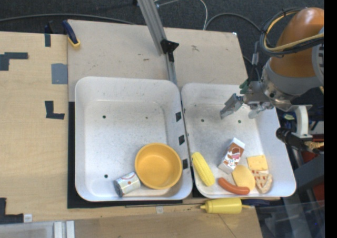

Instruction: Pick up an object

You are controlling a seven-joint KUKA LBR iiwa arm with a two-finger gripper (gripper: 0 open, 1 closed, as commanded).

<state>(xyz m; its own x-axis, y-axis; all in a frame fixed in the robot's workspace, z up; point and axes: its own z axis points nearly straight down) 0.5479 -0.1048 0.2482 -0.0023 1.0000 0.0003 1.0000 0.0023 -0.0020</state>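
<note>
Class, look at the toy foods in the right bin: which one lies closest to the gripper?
The small white carton. It lies uppermost in the cluster, nearest the gripper, while the corn cob, sausage, cheese wedge and pizza slice sit lower.

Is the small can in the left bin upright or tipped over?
Tipped. The can lies on its side beside the yellow bowl, one round end facing the bin's near left corner.

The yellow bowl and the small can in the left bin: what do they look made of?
Yellow bowl: probably plastic, given its even matte colour and soft sheen. Small can: looks like metal with a printed label, since its end is silvery and reflective; it could also be a toy replica.
</note>
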